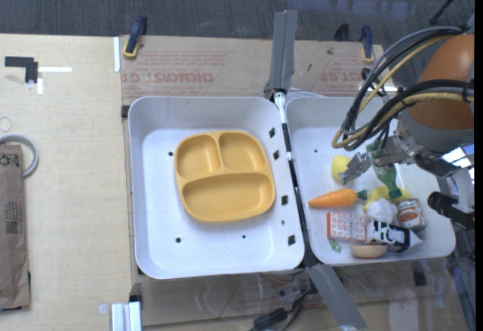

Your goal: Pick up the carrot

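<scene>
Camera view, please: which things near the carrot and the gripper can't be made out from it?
- Gripper: small and dark under cables; whether it is open or shut is unclear.
- Green item beside the carrot: partly hidden by the arm; identity unclear.
- Red carton: print too small to read.
- Black-and-white item: too small to identify.
- Right bin: right side covered by the arm.

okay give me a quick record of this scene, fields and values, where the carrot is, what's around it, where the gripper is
carrot: lying in the right bin, orange tip pointing left
beside carrot: yellow toy above it, red-and-white carton below it
also in right bin: small can, white crumpled item
left bin: holds a yellow divided plate
gripper: over the right bin, just above and right of the carrot
carrot held: no
</scene>
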